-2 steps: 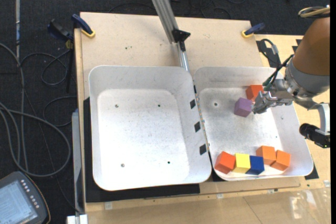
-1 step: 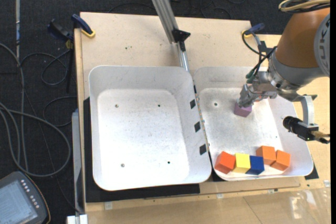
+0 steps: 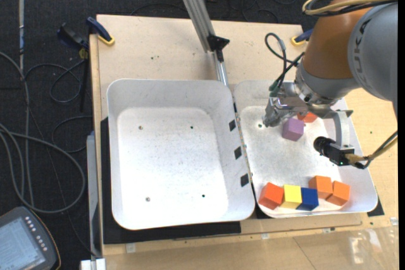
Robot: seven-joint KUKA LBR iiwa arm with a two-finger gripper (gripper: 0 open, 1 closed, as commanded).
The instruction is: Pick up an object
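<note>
My gripper (image 3: 283,113) hangs over the upper part of the right bin (image 3: 253,155), beneath the grey and orange arm (image 3: 345,50). A purple block (image 3: 293,129) lies right under and beside the gripper, touching or nearly touching it; whether it is gripped I cannot tell. A small orange block (image 3: 309,116) peeks out just right of the gripper. Along the bin's front edge sits a row of blocks: orange (image 3: 272,195), yellow (image 3: 292,195), blue (image 3: 309,199) and two more orange ones (image 3: 321,184) (image 3: 340,192).
The left bin (image 3: 171,155) lies beside the right one, sharing a raised middle wall. A slanted metal pole (image 3: 196,6) crosses the back of the bench. A black fitting with cables (image 3: 329,148) hangs from the arm over the right bin.
</note>
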